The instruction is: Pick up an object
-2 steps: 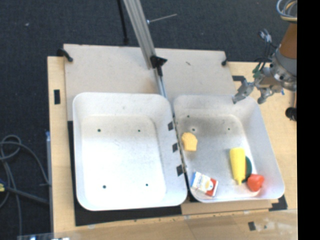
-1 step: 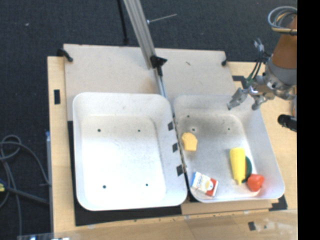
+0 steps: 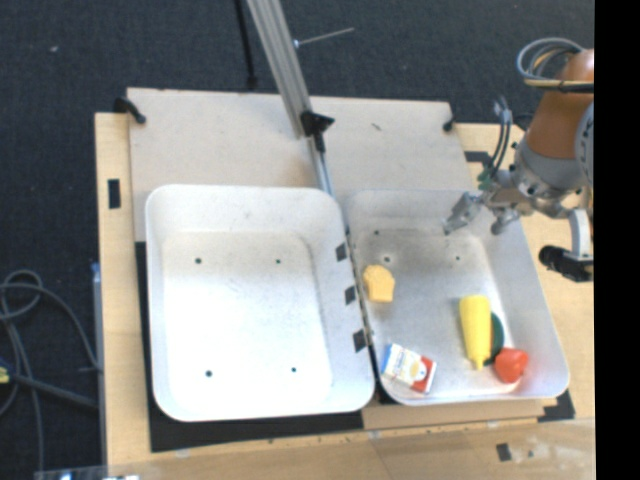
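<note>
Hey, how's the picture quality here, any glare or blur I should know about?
Camera view: even, soft lighting, faint shadows; the two shallow white bins look bright and slightly washed out; overall focus is soft, so print on the small red-and-white carton is unreadable and the grey two-finger gripper lacks fine detail.

No legible text or labels

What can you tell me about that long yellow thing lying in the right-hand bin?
The long yellow thing looks like a smooth plastic toy, perhaps a banana or corn cob, rounded at both ends. It lies flat on the floor of the right bin, near its right wall, running lengthwise from back to front. A dark green piece peeks out along its right side, and a small red object sits against its front end. The gripper hangs apart from it.
</note>
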